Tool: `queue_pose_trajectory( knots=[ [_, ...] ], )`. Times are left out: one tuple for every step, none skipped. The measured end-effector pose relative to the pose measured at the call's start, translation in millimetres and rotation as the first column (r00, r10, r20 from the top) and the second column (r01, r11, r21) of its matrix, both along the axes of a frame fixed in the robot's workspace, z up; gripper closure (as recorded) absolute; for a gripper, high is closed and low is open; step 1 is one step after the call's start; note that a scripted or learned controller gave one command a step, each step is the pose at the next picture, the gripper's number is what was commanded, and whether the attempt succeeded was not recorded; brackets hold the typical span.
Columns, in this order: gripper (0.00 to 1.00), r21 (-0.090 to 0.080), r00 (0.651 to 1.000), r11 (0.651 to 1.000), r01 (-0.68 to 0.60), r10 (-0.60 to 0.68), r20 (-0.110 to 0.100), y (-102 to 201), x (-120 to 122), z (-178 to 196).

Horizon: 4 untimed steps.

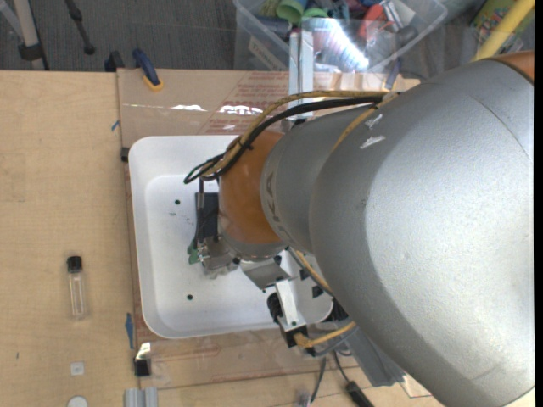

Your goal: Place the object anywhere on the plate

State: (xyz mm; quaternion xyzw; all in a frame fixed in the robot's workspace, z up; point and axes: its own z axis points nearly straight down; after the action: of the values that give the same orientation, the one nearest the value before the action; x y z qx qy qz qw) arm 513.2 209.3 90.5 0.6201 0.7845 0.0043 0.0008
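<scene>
Fingers (pixel 206 223) hung low over the left shallow white plastic bin (pixel 157 312), seen as 1 dark upright part under the wrist. Whether they were spread or closed could not be told, nor whether they held anything.

A small green piece (pixel 193 257) sat right at their lower end, touching or just beside them. It may have been the task's object, but it was too small to tell, and its long axis could not be read.

Nearest the camera, the big grey metal arm (pixel 424 219) covered the right half of the view. Its orange band (pixel 246 202) stood directly above the fingers. The plate probably lay hidden beneath that arm, to the right of the fingers. If so, the coming move would call for a carry rightward out of this bin.

On the pale wooden surface (pixel 51 159), well apart to the left, lay 1 clear glass vial with a black cap (pixel 76 287). Farthest back stood a clear plastic tub of coloured toys (pixel 339 15).
</scene>
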Motion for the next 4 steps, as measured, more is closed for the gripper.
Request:
queue_pose_trajectory(
  knots=[
    [1.0, -0.006, 0.94, 0.94, -0.341, 0.341, -0.006, 10.1, -9.4, 153.0],
    [1.0, -0.006, 0.946, 0.946, -0.325, 0.325, -0.009, 2.1, -34.8, 40.4],
    [1.0, -0.007, 0.67, 0.67, -0.742, 0.742, -0.003, -2.2, -0.5, 69.0],
    [1.0, -0.009, 0.774, 0.774, -0.634, 0.634, 0.005, 15.7, -28.6, 1.1]
  ],
)
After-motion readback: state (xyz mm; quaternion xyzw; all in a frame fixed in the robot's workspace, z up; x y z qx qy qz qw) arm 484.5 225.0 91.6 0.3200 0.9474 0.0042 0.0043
